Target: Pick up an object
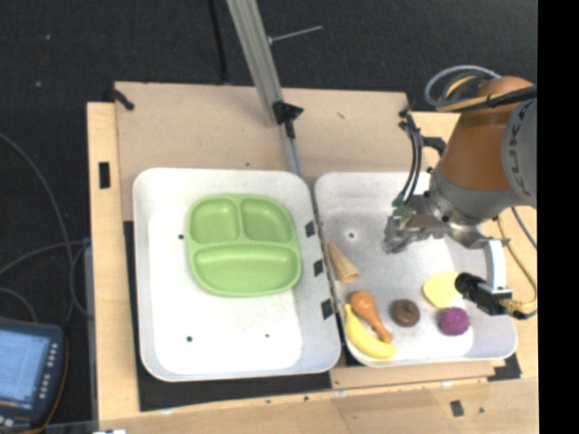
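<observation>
We note a tan bench [208,125] on dark floor, bearing a left bin [163,333] with a green divided plate [244,245]. In the right bin [362,197]: cone [343,262], carrot [369,313], banana [366,340], brown disc [404,312], yellow piece [440,288], purple ball [453,321]. Gripper [398,236] above bare floor; its state we cannot tell.

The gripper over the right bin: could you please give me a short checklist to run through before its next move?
1. Gripper is above the right bin: ok.
2. Open or shut: cannot tell.
3. Object held: not ok, none seen.
4. Targets in reach: ok; cone, carrot, banana, brown disc, purple ball.
5. Banana and carrot touching, awkward to separate: not ok.
</observation>
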Tool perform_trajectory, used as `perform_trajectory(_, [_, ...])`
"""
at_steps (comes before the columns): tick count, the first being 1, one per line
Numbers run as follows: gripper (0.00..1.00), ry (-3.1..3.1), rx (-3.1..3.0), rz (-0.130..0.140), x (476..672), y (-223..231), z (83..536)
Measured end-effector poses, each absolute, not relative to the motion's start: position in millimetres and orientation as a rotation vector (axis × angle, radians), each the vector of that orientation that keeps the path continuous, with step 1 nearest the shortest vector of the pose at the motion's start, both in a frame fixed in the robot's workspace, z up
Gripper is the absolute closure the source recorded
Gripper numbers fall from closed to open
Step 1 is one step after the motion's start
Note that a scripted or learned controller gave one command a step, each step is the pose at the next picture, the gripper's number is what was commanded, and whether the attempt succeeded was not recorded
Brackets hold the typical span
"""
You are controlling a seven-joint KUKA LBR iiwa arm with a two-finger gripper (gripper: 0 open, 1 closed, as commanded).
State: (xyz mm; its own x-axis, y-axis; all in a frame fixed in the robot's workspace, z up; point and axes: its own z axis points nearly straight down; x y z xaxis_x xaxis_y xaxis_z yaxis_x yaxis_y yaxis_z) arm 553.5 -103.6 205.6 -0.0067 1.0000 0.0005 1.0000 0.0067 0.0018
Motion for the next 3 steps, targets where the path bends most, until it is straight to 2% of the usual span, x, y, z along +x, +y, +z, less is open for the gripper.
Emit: perform_trajectory(3, [1.0, 2.231, 2.212, 0.004, 559.5, 50.0, 246.9])
